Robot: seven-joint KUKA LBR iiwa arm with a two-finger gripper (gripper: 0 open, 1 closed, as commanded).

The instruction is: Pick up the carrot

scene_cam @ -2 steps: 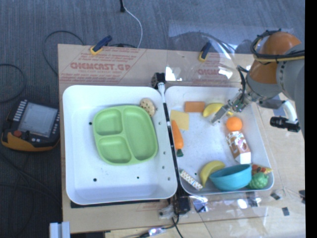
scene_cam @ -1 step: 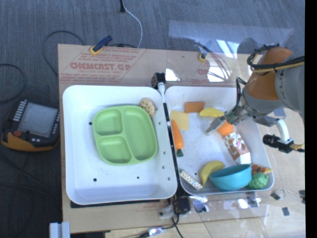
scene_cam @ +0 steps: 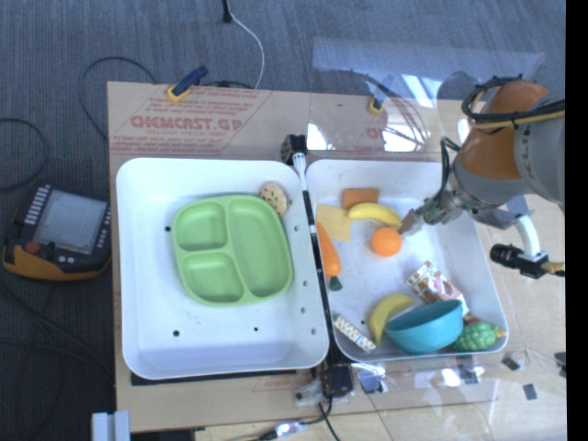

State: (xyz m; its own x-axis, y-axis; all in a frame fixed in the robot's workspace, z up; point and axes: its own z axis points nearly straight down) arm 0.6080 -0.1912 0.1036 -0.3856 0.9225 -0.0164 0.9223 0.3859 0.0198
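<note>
At the near edge of the right bin [scene_cam: 487, 274], a blue bowl [scene_cam: 424, 327] is noted, with a banana [scene_cam: 387, 311] against its left side, a green item [scene_cam: 480, 336] to its right and a wrapped snack [scene_cam: 432, 283] just behind it. In the left bin [scene_cam: 147, 338] a green divided plate [scene_cam: 231, 248] is recorded, with a cookie [scene_cam: 273, 196] at its far right corner.

The carrot [scene_cam: 328, 254] is found lying along the left wall of the right bin, its green tip toward the near side, close beside a yellow wedge [scene_cam: 333, 220]. Farther in, an orange ball [scene_cam: 387, 242] is seen touching a second banana [scene_cam: 374, 213], with an orange block [scene_cam: 360, 197] beyond.

The hand [scene_cam: 411, 222] is placed just right of the orange ball, well apart from the carrot; nothing is seen between its fingers, and whether they are apart or together cannot be told at this resolution.

For a sound pick, it is judged that the hand should be carried left past the ball, aligned across the carrot's width, and lowered clear of the bin wall and the wedge.
</note>
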